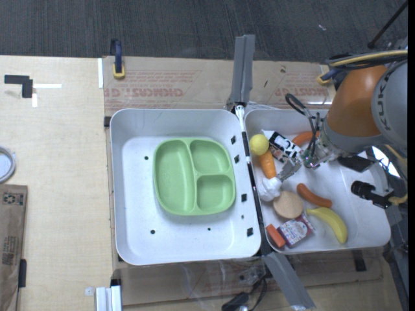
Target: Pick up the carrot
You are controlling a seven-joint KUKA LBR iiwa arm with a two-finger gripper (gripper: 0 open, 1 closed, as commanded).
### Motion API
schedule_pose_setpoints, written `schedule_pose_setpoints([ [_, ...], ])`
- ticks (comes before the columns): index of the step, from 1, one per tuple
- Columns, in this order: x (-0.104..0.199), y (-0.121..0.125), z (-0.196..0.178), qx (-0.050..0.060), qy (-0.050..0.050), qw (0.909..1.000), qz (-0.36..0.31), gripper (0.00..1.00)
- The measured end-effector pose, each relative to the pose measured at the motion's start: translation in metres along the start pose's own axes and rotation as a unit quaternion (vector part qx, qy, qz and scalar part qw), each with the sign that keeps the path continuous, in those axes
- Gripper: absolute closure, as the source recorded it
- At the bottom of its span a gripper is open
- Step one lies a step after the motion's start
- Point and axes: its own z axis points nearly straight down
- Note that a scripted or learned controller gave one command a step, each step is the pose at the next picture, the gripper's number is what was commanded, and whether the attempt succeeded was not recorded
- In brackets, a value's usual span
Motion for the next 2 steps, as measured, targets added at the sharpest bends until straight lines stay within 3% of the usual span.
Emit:
schedule_pose_setpoints([
  [1, 0.015, 0.018, -0.021, 0.000, 0.001, 0.9997, -0.025, 0.00],
  [2, 0.025, -0.002, 0.001, 0.002, 0.001, 0.9984, -0.056, 0.00],
])
